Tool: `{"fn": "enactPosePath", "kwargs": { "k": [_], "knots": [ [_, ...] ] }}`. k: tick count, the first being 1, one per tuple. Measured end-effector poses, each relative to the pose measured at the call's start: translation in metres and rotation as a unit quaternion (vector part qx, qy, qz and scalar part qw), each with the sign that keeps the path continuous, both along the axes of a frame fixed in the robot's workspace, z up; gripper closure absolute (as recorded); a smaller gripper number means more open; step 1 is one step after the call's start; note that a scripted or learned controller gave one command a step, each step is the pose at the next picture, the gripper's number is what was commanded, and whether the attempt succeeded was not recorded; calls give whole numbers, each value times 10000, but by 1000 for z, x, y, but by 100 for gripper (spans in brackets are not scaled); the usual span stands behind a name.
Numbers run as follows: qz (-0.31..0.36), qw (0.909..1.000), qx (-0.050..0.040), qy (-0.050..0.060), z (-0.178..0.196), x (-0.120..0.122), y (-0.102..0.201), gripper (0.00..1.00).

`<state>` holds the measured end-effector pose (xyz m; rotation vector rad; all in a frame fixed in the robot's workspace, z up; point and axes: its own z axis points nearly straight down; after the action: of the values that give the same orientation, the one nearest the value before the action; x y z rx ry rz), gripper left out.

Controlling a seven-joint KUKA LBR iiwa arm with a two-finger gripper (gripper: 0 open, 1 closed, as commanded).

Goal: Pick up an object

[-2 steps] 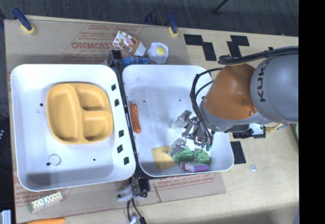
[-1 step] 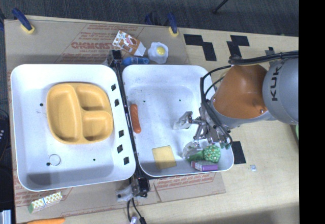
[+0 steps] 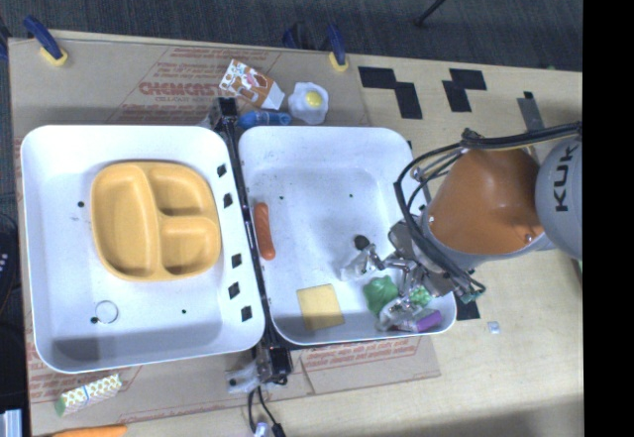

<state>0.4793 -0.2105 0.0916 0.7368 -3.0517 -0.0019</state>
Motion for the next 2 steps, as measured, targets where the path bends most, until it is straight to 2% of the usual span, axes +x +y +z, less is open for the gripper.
{"fn": "enactPosePath", "kwargs": {
  "k": [1,2],
  "knots": [
    [-1,10000,1,2,0,0,0,0],
    [1510,9885,3,-12,0,16,35,0]
  ]
}}
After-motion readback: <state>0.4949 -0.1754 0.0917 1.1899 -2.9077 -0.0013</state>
